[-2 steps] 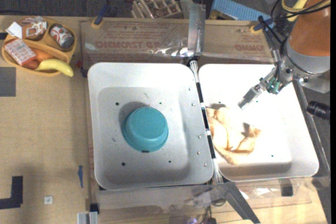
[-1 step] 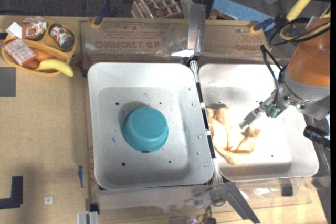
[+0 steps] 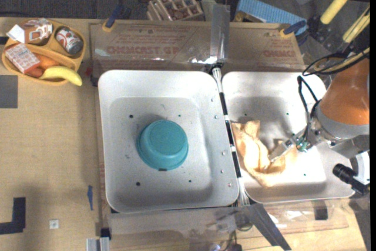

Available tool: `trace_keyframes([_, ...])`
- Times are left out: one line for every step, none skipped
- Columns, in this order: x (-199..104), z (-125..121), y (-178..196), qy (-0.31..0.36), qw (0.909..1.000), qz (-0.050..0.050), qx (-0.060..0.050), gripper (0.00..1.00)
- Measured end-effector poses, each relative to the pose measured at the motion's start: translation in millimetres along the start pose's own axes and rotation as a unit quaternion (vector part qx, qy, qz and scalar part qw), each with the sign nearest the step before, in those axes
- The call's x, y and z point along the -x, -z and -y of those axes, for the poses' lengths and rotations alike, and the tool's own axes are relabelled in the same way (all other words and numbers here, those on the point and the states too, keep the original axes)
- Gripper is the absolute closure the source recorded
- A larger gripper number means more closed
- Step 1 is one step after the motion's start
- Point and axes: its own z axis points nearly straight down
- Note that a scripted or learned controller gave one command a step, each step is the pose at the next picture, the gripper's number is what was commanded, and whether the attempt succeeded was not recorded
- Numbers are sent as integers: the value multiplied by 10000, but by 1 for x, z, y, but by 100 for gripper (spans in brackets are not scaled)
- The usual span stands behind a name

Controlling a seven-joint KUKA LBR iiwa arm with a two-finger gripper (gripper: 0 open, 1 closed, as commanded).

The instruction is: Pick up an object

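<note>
A teal bowl point(image 3: 164, 144) sits upside down in the middle of the left bin point(image 3: 117, 91). A crumpled yellow-orange cloth point(image 3: 254, 150) lies in the right bin point(image 3: 258, 86), against its left wall and running toward the front. My gripper point(image 3: 284, 148) reaches in from the right, low over the cloth's right edge, its fingers touching or just above the fabric. The grey arm with its orange band point(image 3: 351, 104) rises behind it at the right.
A yellow tray point(image 3: 12, 60) with a banana, cans and small boxes rests at the bench's far left. Cardboard panels stand behind the bins. Boxes and cables crowd the floor beyond. A metal divider separates the two bins.
</note>
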Motion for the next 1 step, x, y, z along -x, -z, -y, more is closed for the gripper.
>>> trace_keyframes([1, -1, 11, -14, 10000, 0, 17, 100])
